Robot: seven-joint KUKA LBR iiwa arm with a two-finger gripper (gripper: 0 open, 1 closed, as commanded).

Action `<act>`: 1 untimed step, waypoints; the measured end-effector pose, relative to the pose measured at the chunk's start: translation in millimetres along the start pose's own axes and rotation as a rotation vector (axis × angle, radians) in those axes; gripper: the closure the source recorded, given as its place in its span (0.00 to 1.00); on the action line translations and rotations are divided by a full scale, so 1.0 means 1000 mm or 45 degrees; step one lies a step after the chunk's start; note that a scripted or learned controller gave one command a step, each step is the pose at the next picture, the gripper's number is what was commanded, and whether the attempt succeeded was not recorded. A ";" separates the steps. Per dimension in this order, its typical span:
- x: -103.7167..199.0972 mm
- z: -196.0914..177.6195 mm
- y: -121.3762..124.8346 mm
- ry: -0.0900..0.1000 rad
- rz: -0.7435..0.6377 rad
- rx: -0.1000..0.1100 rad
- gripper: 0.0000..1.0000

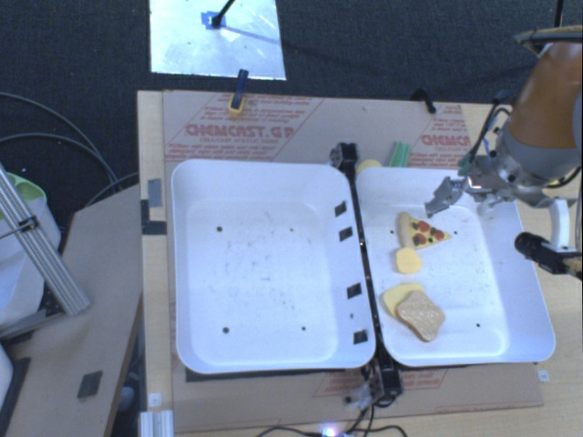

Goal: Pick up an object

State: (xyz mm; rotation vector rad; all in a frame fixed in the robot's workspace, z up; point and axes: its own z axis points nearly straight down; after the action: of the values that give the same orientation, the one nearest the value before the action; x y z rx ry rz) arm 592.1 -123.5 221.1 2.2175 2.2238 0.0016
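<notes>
Pincer [444, 196], its spread or closure impossible to tell, hovers at the right bin's [519, 335] one o'clock, so drop squarely onto the pizza slice [423, 231] just at its seven o'clock.

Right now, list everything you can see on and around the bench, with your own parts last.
left bin: one, white, left half of bench.
right bin: one, white, beside it.
pizza slice: one, yellow with red spots, upper right bin.
yellow piece: one, just below the pizza slice.
bread slice: one, tan, lower right bin, overlapping a yellow wedge.
green item: one, behind the right bin.
metal plate: one, silver, top of view.
arm: one, grey and orange, from the right.
pincer: one, above the pizza slice.
</notes>
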 end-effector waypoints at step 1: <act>0.004 0.113 0.032 0.001 -0.005 0.005 0.00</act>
State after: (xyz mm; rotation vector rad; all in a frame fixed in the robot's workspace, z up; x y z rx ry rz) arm 624.2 -119.6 108.7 2.2156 2.2304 -0.0018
